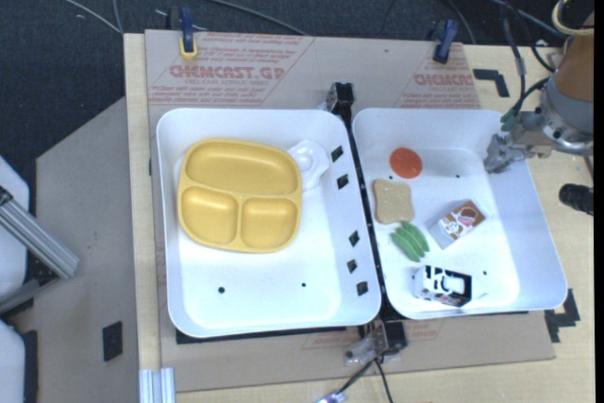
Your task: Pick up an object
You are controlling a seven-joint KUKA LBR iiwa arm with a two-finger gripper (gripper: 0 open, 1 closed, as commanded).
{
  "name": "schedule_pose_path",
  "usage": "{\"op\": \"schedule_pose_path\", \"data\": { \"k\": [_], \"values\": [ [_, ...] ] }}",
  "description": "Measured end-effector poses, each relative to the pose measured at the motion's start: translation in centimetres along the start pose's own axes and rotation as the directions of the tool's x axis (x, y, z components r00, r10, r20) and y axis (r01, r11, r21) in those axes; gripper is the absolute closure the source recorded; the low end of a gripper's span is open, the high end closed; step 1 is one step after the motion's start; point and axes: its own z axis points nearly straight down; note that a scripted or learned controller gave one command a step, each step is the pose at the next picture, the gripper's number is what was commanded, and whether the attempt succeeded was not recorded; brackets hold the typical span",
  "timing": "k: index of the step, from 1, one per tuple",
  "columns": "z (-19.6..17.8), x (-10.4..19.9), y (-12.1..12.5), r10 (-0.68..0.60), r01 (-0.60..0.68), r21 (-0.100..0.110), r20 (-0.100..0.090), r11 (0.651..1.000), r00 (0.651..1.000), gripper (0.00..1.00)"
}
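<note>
On the bench, two shallow white bins sit side by side. At nine o'clock from the middle divider, the left bin (189, 297) holds a yellow divided plate (242, 195), with a small clear plastic piece (309, 158) touching its two o'clock corner. At three o'clock from the divider, the right bin (528, 241) holds the candidates for picking: an orange round piece (407, 162) towards twelve o'clock, a tan slice like bread (393, 200) just below it, a green pod-like item (411, 241) at that slice's five o'clock, a small printed packet (457, 223) just beside the green item, and a black-and-white wrapped item (444, 284) at six o'clock near the rim. At the bin's two o'clock edge hangs the gripper (500, 153), well apart from every item; nothing lies between its tips, and whether it is spread or closed cannot be told at this slant.

Judged risks: the green item and packet lie close together, so a descent between them may nudge one aside or catch both. The flat slice offers little edge and may slip. The wrapped item near the rim invites a wall collision.
</note>
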Motion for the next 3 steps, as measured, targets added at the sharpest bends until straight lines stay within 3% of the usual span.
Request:
{"op": "schedule_pose_path", "data": {
  "k": [1,2,3],
  "values": [
    [-4.7,-0.8,-0.3,0.0,0.0,0.0,0.0,1.0,1.0,1.0],
    [-6.4,-0.8,-0.2,0.0,0.0,0.002,-0.001,1.0,1.0,1.0],
    [-7.2,4.0,-0.2,-0.004,0.004,0.006,-0.004,1.0,1.0,1.0]
  ]
}}
